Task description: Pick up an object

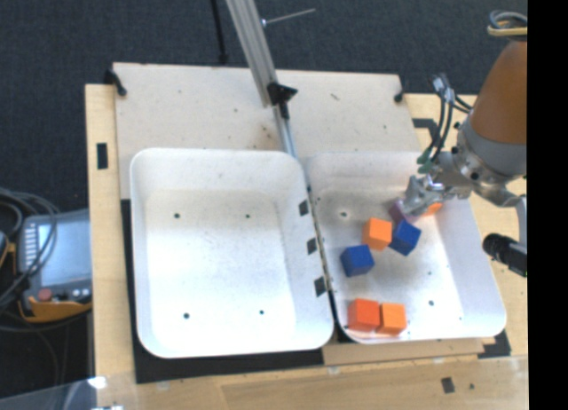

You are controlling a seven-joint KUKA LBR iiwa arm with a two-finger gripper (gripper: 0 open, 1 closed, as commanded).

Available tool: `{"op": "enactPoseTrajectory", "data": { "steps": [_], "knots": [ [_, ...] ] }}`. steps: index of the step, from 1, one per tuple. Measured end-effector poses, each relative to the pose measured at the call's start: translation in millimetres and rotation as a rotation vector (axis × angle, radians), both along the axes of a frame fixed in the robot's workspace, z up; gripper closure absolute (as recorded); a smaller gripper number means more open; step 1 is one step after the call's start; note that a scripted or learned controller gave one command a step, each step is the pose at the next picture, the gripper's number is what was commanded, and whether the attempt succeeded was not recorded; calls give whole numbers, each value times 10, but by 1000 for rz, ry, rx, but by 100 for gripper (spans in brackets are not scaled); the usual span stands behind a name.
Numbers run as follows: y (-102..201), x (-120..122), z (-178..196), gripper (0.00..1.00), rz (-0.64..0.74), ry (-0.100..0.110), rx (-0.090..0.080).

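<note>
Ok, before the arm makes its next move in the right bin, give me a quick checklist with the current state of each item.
1. End effector is over the right bin: ok.
2. A target lies close by: ok, an orange block and a blue block touch just below it.
3. Target stands free for a grasp: not ok, those two press together.
4. Something already held: cannot tell; an orange patch shows beside the tool.
5. Other options: ok, a second blue block sits alone, and two orange blocks lie by the front rim.
</note>
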State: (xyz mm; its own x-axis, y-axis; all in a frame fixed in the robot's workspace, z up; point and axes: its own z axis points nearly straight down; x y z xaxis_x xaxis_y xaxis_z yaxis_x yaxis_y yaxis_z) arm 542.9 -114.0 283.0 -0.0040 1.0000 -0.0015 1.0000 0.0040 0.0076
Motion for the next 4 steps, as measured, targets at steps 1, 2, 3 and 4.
{"op": "enactPoseTrajectory", "data": {
  "steps": [1,2,3,4],
  "knots": [
    [389,119,-120,100,1,8,1],
    [863,326,-111,100,2,5,1],
    [1352,496,-329,100,2,8,1],
    [1944,592,-345,100,4,6,2]
  ]
}}
